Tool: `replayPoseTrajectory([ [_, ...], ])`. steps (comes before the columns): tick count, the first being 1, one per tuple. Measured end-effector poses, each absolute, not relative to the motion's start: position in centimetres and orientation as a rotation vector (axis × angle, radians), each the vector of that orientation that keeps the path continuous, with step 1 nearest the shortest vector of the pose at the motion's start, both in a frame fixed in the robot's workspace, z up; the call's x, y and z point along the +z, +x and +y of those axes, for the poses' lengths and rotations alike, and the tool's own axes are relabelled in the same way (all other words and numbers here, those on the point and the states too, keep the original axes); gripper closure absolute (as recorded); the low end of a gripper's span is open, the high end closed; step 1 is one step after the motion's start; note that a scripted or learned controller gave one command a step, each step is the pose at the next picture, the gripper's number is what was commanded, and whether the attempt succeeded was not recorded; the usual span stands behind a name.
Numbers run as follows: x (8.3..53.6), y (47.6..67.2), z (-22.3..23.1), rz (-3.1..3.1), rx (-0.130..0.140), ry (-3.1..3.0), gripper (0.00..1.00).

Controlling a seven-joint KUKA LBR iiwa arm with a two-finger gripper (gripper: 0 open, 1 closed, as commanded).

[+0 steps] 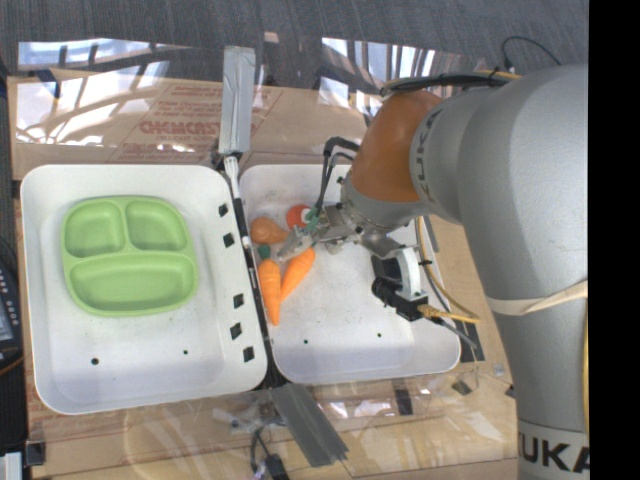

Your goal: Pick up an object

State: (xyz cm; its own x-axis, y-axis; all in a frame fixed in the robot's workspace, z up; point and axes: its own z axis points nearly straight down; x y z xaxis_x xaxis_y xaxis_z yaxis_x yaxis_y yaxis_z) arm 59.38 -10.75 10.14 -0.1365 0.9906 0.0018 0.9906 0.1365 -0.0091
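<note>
In the right bin (pixel 350 353), several toy foods lie near its left wall. One orange carrot (pixel 270 293) lies lengthwise by the wall. A second carrot (pixel 298 271) leans against it at an angle. A round brownish-orange piece (pixel 267 231) sits just above them, and a small red piece (pixel 297 214) lies behind it. My gripper (pixel 304 236) is low over this cluster, between the red piece and the upper end of the second carrot. The wrist and the orange band (pixel 385 158) cover the bin's back right part.
The left bin (pixel 60 368) holds a green divided plate (pixel 128 255) with three compartments. A black clamp with cable (pixel 398 293) hangs over the right bin's right side. The arm's grey body (pixel 520 198) covers the right of the bench. Cardboard lies behind both bins.
</note>
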Motion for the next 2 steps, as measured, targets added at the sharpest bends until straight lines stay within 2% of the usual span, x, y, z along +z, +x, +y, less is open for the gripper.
replayPoseTrajectory([
  [1,10.9,59.4,-10.8,-2.366,0.013,-2.052,1.00],
  [2,25.5,58.8,-10.5,-2.380,0.002,-2.049,1.00],
])
